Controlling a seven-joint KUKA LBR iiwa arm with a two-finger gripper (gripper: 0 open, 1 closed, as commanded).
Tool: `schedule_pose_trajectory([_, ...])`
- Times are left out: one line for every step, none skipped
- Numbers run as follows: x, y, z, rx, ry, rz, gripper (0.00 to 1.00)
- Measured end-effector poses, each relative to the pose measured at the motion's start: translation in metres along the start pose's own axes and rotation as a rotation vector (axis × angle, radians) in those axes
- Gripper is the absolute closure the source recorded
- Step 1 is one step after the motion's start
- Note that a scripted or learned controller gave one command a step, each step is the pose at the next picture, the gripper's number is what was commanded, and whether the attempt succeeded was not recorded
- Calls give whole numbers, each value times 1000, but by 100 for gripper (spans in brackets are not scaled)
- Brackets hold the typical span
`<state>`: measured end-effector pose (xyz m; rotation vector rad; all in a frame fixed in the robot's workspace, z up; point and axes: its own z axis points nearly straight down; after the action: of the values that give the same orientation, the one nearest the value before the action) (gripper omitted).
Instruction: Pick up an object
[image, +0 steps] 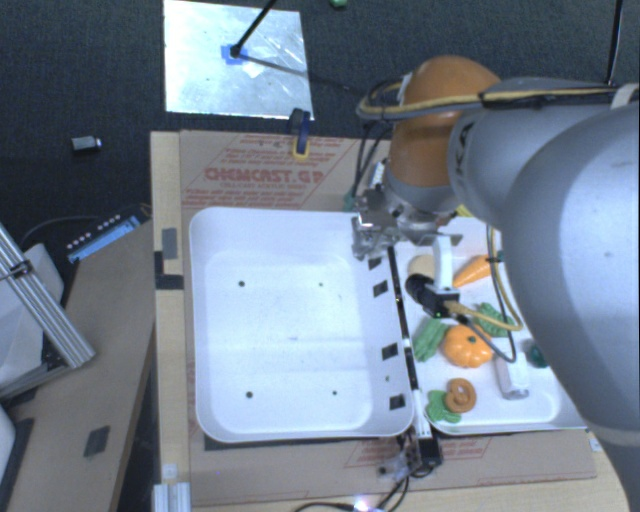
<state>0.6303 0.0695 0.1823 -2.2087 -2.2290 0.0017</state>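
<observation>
Reaching in from 3 o'clock, the grey arm sets its gripper over the divide between the two white bins; whether it is parted, closed or holding anything cannot be told. In the right bin, toward 5 o'clock of the gripper, lie an orange pumpkin, a carrot and a brown ring.

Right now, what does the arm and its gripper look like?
The arm is bulky, rounded and grey, with an orange band above the wrist. Black and yellow cables run across that band. The gripper below is a small, dark metallic assembly.
</observation>
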Motion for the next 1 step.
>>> schedule_pose_trajectory([97, 11, -102, -13, 2, -2, 100])
